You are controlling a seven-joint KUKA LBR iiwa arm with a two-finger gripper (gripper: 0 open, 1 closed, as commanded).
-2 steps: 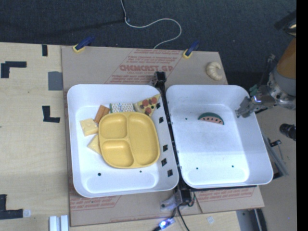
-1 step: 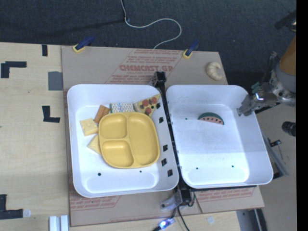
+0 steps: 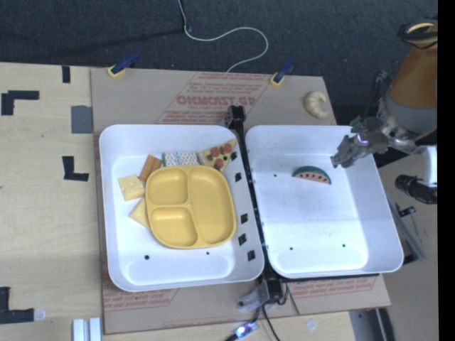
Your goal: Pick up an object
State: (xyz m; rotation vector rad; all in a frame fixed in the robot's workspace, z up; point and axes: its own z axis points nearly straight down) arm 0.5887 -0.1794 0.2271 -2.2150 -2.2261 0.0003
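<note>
End effector (image 3: 346,155) just right of watermelon slice (image 3: 313,175) in right bin (image 3: 320,254), opening can't be told; slice probably light, rigid, thin, so pinch across the rind.

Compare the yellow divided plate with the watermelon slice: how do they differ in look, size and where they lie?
The yellow divided plate is far larger than the watermelon slice. The plate is one plain yellow with three compartments; the slice is a half-round with red flesh and a dark green rind. The plate lies in the left bin, overlapping other small items; the slice lies alone in the right bin, near the gripper. Both lie flat.
</note>
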